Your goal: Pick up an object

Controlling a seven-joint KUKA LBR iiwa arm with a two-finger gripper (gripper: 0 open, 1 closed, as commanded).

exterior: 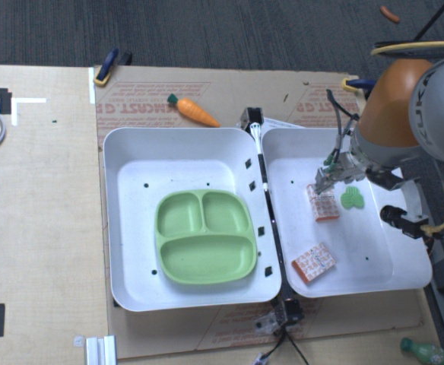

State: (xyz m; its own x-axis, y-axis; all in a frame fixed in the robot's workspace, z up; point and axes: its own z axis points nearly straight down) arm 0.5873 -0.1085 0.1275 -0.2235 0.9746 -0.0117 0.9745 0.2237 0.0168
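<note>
Bins first: you are looking at two shallow white plastic bins sitting side by side on the cardboard-covered bench, the left bin (123,204) and the right bin (404,268) touching along their inner walls. Your grey arm with the orange band (404,105) is reaching in from the right, over the right bin's far half. A pale green three-compartment plastic plate (205,236) is lying flat in the middle of the left bin. In the right bin, a small red-and-white printed packet (325,204) is lying directly under the gripper (330,175) — whether the fingers are open or closed on it, you cannot tell. A second red-and-white packet (313,261) is resting near the front wall. A small green toy piece (352,198) is sitting just beside the first packet. Behind the bins, an orange toy carrot (195,112) is lying on the cardboard.
</note>
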